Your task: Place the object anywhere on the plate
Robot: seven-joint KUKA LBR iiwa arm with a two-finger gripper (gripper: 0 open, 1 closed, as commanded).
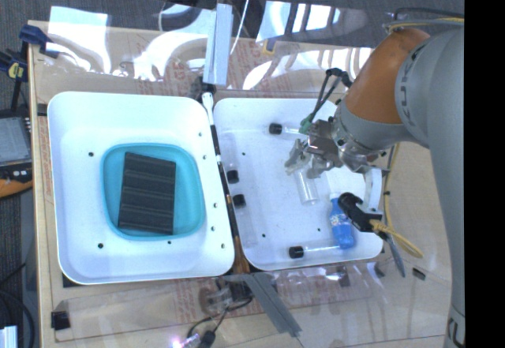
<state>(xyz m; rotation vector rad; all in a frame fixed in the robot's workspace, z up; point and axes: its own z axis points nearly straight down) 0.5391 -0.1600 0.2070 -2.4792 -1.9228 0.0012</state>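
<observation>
Bright overhead light, glare on bench (158, 54), slightly soft focus

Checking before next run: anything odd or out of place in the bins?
One thing: the blue plate in the left bin already carries a dark ribbed block, lying flat. The blue object lies in the right bin, near its lower right corner, below the gripper. No spills or damage visible.

A dark ridged block (147, 192) covers most of the blue plate (110, 169) at left; the bins' raised rims (213, 133) divide the center of the frame.
</observation>
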